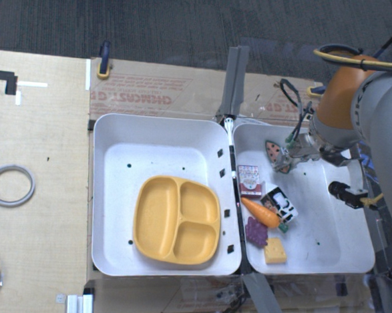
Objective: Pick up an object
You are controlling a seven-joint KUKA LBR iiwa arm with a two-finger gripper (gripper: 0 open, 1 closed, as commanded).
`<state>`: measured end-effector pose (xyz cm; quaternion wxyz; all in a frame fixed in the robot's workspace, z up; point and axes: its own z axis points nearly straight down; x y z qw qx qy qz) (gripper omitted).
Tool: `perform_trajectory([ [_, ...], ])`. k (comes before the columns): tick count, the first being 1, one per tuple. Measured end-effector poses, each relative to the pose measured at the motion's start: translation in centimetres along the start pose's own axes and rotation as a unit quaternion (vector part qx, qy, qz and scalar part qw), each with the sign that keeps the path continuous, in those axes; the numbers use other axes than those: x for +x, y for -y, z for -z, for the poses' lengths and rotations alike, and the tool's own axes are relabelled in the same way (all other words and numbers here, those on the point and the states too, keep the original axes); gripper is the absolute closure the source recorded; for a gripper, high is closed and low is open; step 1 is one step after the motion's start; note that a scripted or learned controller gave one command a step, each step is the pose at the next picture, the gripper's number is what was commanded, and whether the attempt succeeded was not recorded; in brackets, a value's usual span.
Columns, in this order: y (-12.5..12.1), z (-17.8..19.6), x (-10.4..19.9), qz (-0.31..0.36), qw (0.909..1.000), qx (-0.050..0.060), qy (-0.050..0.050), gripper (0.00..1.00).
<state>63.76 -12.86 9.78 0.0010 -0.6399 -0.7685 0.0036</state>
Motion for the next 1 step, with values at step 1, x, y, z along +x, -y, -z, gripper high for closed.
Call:
perform_trajectory([
  [1,-2.86,9.24,4.1,-0.134,0.9909,-0.001,-0.001,1.0],
])
